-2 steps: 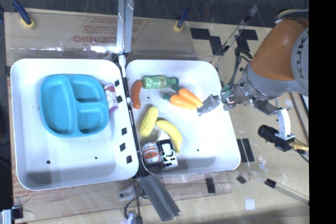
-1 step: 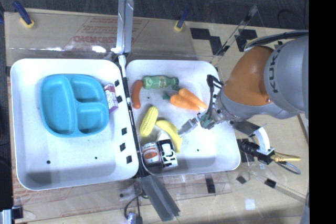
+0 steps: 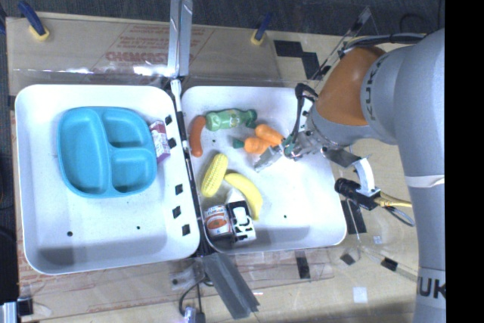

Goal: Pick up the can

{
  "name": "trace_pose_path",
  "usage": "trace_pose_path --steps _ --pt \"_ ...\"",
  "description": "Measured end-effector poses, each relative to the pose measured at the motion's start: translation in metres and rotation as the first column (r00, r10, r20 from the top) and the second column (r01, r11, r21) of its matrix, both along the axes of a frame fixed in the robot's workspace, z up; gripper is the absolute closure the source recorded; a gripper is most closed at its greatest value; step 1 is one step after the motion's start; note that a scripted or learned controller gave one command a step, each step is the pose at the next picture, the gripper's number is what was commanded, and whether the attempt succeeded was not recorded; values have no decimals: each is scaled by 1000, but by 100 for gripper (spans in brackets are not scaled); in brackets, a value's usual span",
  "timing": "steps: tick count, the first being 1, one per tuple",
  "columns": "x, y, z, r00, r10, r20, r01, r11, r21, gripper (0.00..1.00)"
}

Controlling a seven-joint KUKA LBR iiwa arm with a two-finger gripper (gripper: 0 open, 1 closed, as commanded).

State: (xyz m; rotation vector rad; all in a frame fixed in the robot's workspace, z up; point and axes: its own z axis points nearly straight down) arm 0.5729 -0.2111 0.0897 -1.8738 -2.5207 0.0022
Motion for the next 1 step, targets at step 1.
trace_pose_path --steps 1 --pt "54 1 1 1000 -1 1 1 1000 0 0"
